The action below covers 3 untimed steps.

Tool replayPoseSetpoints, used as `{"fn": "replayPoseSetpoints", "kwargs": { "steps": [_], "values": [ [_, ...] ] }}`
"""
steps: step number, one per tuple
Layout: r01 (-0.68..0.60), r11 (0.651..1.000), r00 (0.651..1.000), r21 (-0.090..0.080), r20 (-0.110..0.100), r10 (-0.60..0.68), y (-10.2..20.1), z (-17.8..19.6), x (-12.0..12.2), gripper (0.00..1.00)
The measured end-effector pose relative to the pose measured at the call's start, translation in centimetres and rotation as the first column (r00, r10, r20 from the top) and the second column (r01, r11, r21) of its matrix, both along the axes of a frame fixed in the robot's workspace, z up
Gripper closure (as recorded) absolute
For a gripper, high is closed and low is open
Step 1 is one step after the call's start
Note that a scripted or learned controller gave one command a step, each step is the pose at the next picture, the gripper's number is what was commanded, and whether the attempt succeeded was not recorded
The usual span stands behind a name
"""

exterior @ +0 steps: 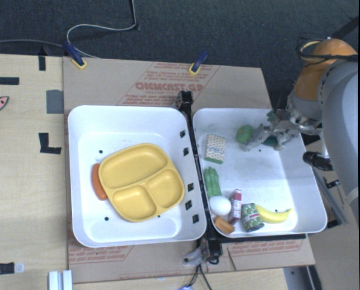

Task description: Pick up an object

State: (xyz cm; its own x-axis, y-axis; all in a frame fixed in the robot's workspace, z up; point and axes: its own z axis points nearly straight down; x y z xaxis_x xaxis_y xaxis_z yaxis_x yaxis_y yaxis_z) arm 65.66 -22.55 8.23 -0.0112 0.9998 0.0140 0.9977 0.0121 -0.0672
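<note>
bench w/ two bins; jaws [257, 139] beside green obj [245, 133], right bin [289, 180].

A single fixed camera looks down on the bench at a slant from above, far enough back to take in both white bins: the left bin [83, 180] toward 9 o'clock and the right bin [301, 186] toward 3 o'clock. The arm [340, 101] enters from 2 o'clock, and dark floor [228, 17] lies at 12 o'clock.
</note>
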Motion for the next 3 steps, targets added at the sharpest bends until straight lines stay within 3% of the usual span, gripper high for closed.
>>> {"fn": "replayPoseSetpoints", "kwargs": {
  "steps": [1,2,3],
  "values": [
    [0.003,1.0,1.0,-0.011,0.002,-0.003,0.4,0.0,-0.1,0.0],
    [0.012,1.0,0.999,-0.024,0.039,-0.011,0.3,1.1,0.4,1.0],
    [0.012,1.0,0.999,-0.022,0.038,-0.011,0.4,1.0,0.4,0.0]
  ]
}}
